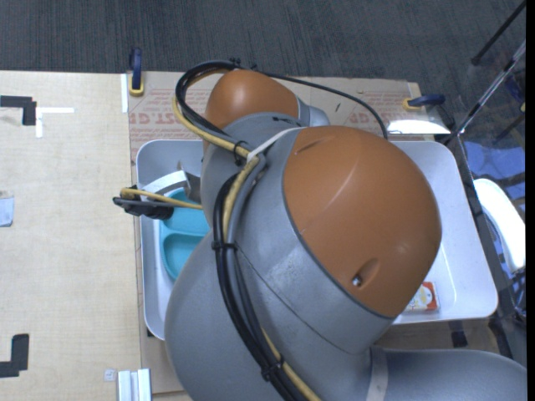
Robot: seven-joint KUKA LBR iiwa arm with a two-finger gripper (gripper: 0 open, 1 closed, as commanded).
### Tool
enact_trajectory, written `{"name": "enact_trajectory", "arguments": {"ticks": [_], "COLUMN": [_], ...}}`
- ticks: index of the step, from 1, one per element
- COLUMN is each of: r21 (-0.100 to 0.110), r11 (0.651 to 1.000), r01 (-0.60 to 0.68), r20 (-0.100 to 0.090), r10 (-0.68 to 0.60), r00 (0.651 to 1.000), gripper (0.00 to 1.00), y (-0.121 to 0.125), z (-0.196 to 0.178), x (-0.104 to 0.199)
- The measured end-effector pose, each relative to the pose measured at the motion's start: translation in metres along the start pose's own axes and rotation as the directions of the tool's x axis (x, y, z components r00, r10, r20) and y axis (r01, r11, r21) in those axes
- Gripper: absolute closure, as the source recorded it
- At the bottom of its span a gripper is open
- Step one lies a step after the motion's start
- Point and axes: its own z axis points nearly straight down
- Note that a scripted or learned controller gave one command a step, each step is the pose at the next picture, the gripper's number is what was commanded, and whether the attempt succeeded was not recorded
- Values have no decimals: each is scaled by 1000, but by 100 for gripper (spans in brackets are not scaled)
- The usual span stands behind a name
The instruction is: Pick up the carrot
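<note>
My grey and orange arm (318, 249) covers most of both bins. It reaches down into the left bin (149, 249). The gripper itself is hidden under the arm's bulk. A blue object (180, 245) lies in the left bin beside the arm, partly covered. No carrot can be made out; whatever lies under the arm is hidden.
The right bin (464, 232) shows along its right side, with a small orange and white packet (422, 297) near its front edge. Blue and yellow clamps (135, 72) hold the cardboard at the back. A pale wooden bench surface (63, 249) stretches to the left.
</note>
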Motion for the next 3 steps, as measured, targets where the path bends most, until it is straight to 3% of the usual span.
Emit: {"name": "enact_trajectory", "arguments": {"ticks": [1,2,3], "r21": [0,-4,-25], "r11": [1000,1000,926], "r01": [7,0,378], "r20": [-25,-23,-35], "r10": [-7,0,-378], "r00": [1000,1000,925], "gripper": [100,100,100], "y": [-11,-17,-14], "z": [-31,-30,2], "x": [-26,-91,-88]}}
